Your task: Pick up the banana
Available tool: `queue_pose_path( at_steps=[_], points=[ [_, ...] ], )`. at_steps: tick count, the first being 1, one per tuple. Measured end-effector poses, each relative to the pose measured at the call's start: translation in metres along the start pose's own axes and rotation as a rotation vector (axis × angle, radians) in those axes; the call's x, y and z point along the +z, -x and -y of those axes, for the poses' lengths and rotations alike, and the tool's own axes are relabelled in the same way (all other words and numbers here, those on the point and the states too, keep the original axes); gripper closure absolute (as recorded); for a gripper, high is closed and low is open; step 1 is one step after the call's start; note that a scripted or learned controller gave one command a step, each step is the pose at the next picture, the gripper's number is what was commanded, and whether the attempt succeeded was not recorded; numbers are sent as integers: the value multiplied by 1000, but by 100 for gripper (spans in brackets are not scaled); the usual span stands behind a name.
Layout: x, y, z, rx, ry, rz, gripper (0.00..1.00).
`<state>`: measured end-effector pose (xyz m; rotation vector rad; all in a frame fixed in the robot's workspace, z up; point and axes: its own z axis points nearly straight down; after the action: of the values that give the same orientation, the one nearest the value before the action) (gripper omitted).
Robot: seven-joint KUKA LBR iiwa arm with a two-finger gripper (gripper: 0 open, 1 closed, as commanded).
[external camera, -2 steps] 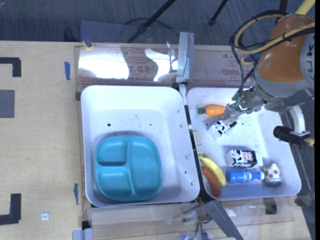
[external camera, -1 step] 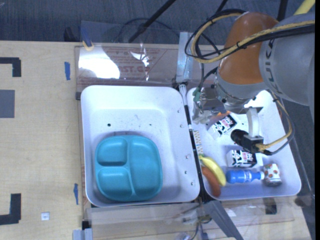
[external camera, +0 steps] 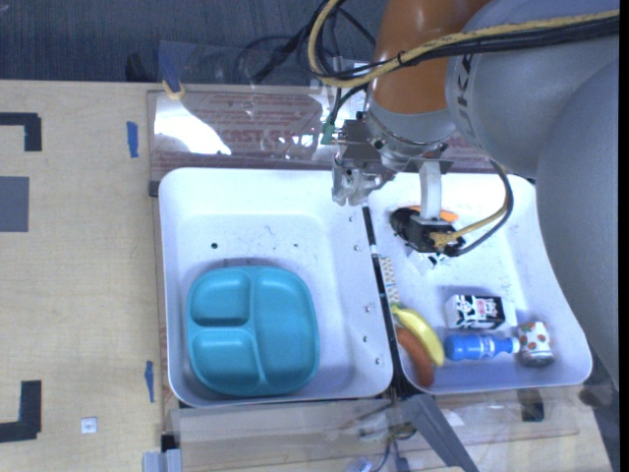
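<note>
Camera view looks down on a pale wooden desk (external camera: 69, 264) that carries two shallow white bins side by side; the left bin (external camera: 246, 205) holds a blue plate (external camera: 253, 330) with three compartments, lying flat near its front edge and toward its left side. The banana (external camera: 418, 330) lies in the right bin (external camera: 496, 264), in the front left corner, just beside the wall that divides the two bins; it is yellow, curved, and runs at a slant from upper left to lower right. A reddish-brown sausage-shaped thing (external camera: 419, 362) lies right under it, touching or nearly touching. Just to the right of the banana a blue bottle (external camera: 477, 346) lies on its side with its white cap pointing right; behind the bottle stands a small black-and-white carton (external camera: 477, 310); at the cap end sits a small spotted thing (external camera: 534, 340), too small to name.

The arm (external camera: 550, 77) comes in from the upper right, its orange band above the wrist; the claw (external camera: 347, 191) hangs over the far end of the dividing wall, well apart from the banana; whether it is open or closed cannot be told from this angle, and nothing can be seen in its hold.
</note>
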<state>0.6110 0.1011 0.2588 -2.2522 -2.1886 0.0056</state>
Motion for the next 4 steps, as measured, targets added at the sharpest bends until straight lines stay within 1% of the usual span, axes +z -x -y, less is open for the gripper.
queue_pose_path(
  at_steps=[1,2,3,4],
  points=[
    [-35,-53,-10,472,-1,1,100],
    [-69,-103,-52,805,0,-1,100],
    [-53,-72,-14,1037,-2,0,100],
    [-51,-70,29,1088,-1,1,100]
  ],
)
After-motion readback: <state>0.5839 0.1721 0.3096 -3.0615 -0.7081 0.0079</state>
